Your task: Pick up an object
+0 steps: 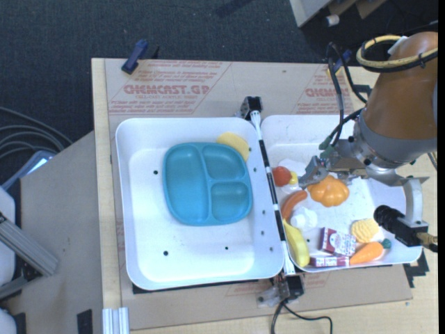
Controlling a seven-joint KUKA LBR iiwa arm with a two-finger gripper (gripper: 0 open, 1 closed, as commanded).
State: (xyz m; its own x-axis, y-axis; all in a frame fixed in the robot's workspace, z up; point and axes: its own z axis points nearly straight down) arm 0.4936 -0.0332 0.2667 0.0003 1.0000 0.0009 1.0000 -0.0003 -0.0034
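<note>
In the right bin [306, 127] lie about eight toy foods: one orange pepper [329, 192], one tomato [281, 176], one red chilli [294, 202], one banana [297, 243], one carrot [366, 252], one yellow ridged piece [364, 229], one small carton [336, 243] and one white piece [304, 219]. The gripper [321, 169] hangs just above the pepper, near that bin's middle; whether it grips anything cannot be told. The left bin [139, 242] carries one blue divided plate [207, 183] and one yellow piece [235, 143] at its far edge. Both bins rest on a wooden bench [174, 82] over dark carpet [83, 12].

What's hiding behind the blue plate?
A yellow toy peeks out behind the blue plate in the left bin. The plate covers its lower part, so its whole shape stays hidden.
</note>
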